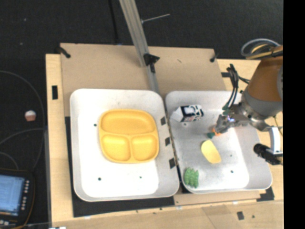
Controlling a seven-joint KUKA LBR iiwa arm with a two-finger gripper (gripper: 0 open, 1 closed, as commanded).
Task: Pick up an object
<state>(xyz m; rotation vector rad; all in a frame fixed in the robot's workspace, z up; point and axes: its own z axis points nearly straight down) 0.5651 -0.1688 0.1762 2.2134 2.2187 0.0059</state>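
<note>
We see the gripper low in the right bin, right of the frame's middle, just above the yellow piece because it is the nearest thing to grab. The green toy and black-and-white toy sit apart, and the yellow tray fills the left bin.

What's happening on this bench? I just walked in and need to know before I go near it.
A robot arm is reaching in over the right-hand bin, its gripper low above the bin floor. Just below the gripper lies a yellow piece; a small black-and-white object sits toward the bin's back and a green item near its front corner. Nothing looks held. The left bin holds a yellow divided tray, untouched.
</note>
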